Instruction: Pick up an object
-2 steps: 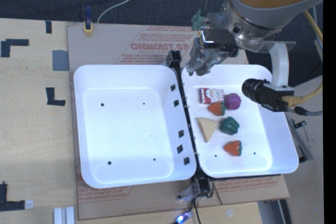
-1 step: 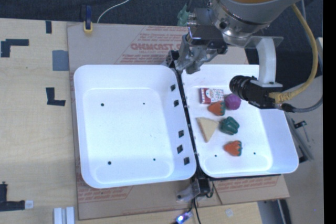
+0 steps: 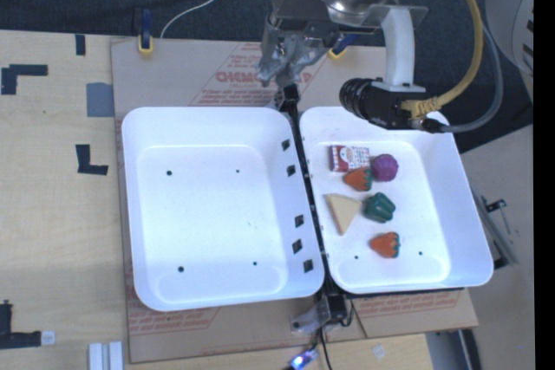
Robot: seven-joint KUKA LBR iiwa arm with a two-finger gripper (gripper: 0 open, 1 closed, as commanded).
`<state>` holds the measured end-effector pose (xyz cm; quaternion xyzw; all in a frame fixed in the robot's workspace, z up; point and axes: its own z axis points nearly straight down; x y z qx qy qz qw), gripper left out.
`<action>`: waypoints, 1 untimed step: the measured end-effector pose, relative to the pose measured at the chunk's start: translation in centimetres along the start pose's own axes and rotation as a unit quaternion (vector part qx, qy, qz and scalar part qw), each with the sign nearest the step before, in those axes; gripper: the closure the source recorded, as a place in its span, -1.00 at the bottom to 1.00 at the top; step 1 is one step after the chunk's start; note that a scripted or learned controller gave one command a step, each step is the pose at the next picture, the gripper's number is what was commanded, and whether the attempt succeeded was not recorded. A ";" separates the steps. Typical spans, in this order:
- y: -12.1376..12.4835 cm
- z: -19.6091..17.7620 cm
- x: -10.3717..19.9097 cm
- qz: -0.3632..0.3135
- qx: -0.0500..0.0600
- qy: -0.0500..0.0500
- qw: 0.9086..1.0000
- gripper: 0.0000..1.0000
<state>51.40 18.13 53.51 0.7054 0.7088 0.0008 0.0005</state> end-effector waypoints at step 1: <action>-0.2 0.2 5.3 -0.001 0.002 0.000 1.000 1.00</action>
